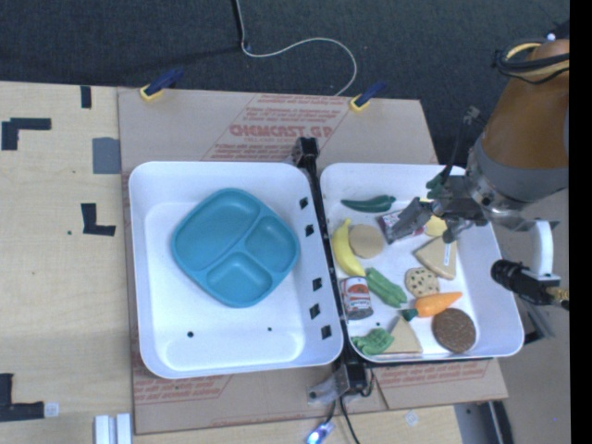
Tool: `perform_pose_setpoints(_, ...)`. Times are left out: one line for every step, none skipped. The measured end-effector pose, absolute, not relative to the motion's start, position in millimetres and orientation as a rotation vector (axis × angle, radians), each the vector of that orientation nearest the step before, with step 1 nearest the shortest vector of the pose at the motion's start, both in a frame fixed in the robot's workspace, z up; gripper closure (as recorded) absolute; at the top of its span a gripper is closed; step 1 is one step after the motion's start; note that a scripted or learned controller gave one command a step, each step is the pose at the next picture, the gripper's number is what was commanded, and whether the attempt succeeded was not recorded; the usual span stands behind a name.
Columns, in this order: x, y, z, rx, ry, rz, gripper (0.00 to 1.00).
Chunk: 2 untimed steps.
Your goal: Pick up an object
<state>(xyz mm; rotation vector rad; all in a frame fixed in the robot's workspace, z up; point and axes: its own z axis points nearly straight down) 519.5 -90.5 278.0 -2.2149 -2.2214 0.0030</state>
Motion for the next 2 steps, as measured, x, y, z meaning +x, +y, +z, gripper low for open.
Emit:
perform_pose_setpoints(521.4,-91.4,287.3,-2.215,-2.223,0.003,1.0)
perform_pose_setpoints(542.6,33.2,220.2,-2.201,-2.23,0.005,1.0)
